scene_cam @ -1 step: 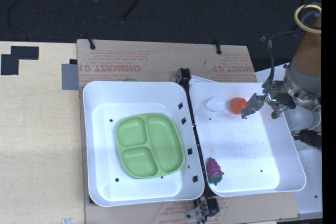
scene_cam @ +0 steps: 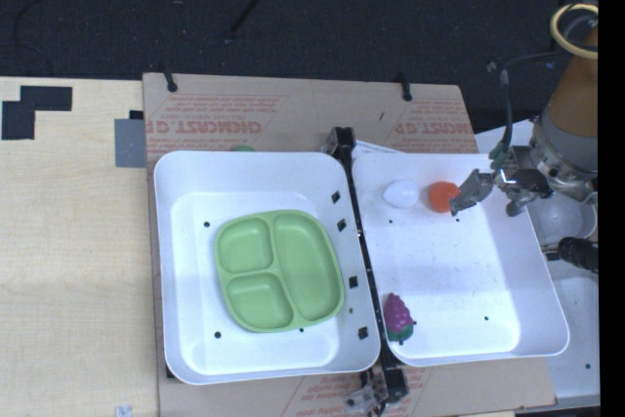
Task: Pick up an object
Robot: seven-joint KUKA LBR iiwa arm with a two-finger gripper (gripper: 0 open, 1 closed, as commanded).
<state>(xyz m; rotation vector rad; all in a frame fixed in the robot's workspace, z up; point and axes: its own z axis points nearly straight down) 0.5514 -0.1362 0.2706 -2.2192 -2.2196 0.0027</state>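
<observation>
2 bins (scene_cam: pixel 195 181), 1 green tray (scene_cam: pixel 278 269), 1 white obj (scene_cam: pixel 399 194), 1 orange (scene_cam: pixel 441 196), 1 purple (scene_cam: pixel 397 314).

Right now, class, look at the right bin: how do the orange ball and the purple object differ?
The orange ball lies near the bin's far wall, beside a white object; the purple object lies at the near left corner, alone. The orange ball is plain and round; the purple object is bumpy with green at its base. The gripper is next to the orange ball. Both rest in the right bin.

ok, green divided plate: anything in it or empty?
Empty. The green divided plate lies flat in the left bin; all three compartments show bare green.
</observation>
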